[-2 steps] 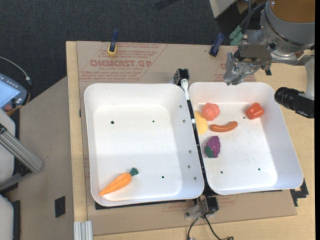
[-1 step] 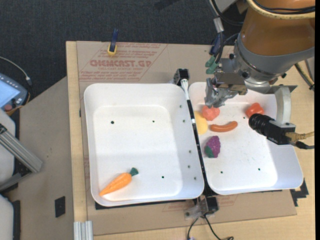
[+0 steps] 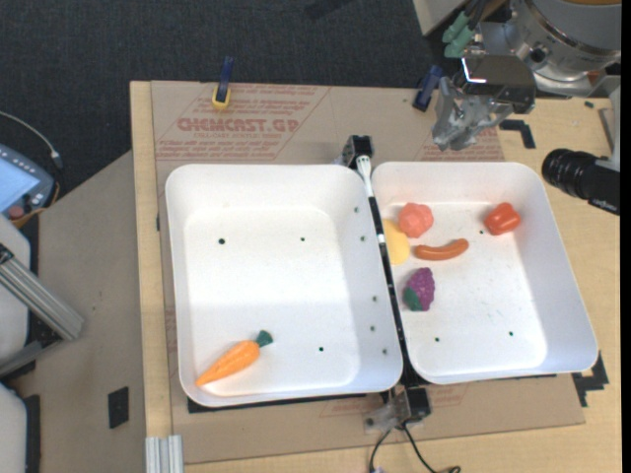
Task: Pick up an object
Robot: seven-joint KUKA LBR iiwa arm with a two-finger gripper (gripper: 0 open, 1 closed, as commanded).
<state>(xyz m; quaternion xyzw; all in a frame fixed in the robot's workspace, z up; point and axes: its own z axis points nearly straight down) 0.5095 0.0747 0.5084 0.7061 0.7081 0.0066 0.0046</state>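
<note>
Gripper [image 3: 459,131]: hovering beyond the right bin's [image 3: 562,294] far rim, carrying nothing; jaw opening cannot be told.
Right bin: holding sausage [image 3: 440,250], grapes [image 3: 420,288].
Left bin [image 3: 192,294]: holding carrot [image 3: 235,359].

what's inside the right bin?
The right bin holds a pink-red round toy, a sausage, a red pepper, purple grapes and a yellow piece, partly covered by the pink toy.

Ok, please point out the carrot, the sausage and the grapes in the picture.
carrot [image 3: 231,360], camera view, middle of its orange body, in the left bin.
sausage [image 3: 441,250], camera view, middle of its curved length, in the right bin.
grapes [image 3: 421,288], camera view, centre of the purple bunch, right bin.
</note>
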